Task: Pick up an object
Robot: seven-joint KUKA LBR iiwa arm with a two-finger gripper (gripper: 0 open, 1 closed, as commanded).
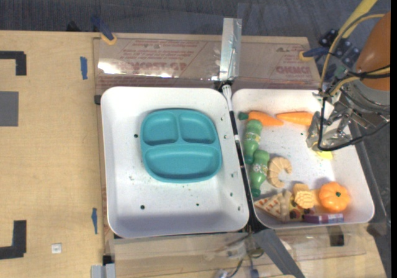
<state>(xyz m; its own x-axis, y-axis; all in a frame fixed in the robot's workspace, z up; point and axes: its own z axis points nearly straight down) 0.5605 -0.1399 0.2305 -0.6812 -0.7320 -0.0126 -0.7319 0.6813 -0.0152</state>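
Hanging over the right bin (366, 199) near its right edge, the gripper (319, 140) is hovering low; its finger opening cannot be made out, and nothing is visibly held. A small yellow piece (325, 154) is lying just beneath it, partly covered. A carrot (265, 119) is resting toward the far edge, a croissant (279, 170) mid-bin, an orange pumpkin (334, 197) at the near right corner. A teal divided plate (180, 144) is sitting in the left bin (118, 165).

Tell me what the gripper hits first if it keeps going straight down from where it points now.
Probably the small yellow piece lying right under the gripper, on the right bin's floor. Depth is hard to judge from this slanted view.
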